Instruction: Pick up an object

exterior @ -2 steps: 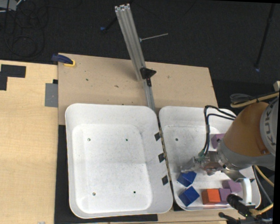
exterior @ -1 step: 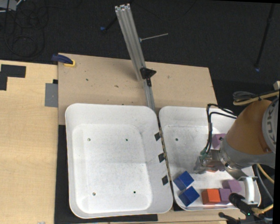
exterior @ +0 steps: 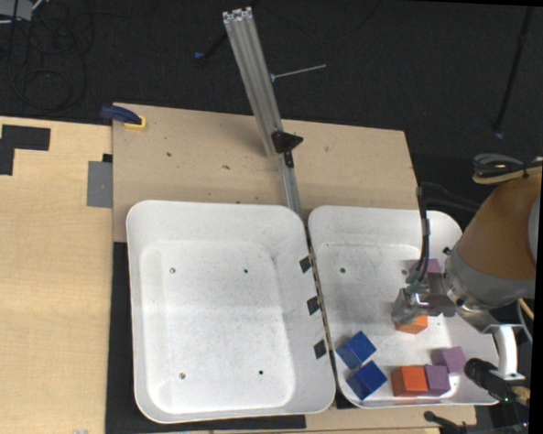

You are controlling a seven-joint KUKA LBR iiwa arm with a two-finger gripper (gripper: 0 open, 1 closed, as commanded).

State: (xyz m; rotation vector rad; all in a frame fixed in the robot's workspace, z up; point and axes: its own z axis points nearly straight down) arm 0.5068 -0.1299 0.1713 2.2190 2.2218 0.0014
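My gripper [exterior: 411, 312] reaches into the right bin [exterior: 361, 245] from the right, low over its floor. An orange block [exterior: 413, 325] sits right under the fingertips, partly covered by them. A small purple block [exterior: 433, 266] lies just behind the gripper. Near the bin's front edge lie two blue blocks [exterior: 358, 348] [exterior: 368, 381], an orange block [exterior: 411, 381] and two purple blocks [exterior: 438, 379] [exterior: 449, 359].
The left bin [exterior: 160, 241] stands beside the right one, with black clips [exterior: 313, 305] along the shared wall. A slanted aluminium bar [exterior: 257, 82] rises behind the bins. The arm's orange band [exterior: 505, 226] fills the right side.
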